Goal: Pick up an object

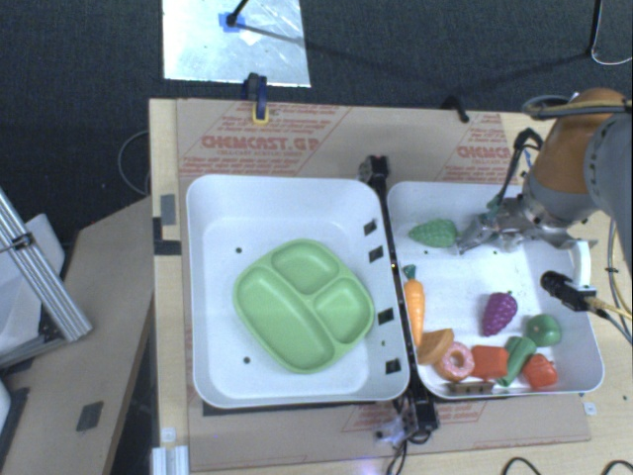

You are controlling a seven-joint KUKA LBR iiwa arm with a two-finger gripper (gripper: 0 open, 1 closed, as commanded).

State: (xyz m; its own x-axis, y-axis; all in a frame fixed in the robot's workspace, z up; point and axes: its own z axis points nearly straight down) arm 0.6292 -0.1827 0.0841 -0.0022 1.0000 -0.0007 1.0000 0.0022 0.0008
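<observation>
Counter (pixel 297 127) carries two white bins; left bin (pixel 213 265) has a green divided plate (pixel 302 305). My pincer (pixel 482 232) sits low in the right bin (pixel 584 364), near its far edge, just beside a green leafy toy (pixel 433 232). Grip state: cannot tell. Carrot (pixel 414 310), purple grapes (pixel 499 312), donut (pixel 457 361) all lie on the bin floor. Nothing lifted yet; grasp and lift remain.

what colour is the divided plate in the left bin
Light green; the divided plate shows best in the camera view.
</observation>
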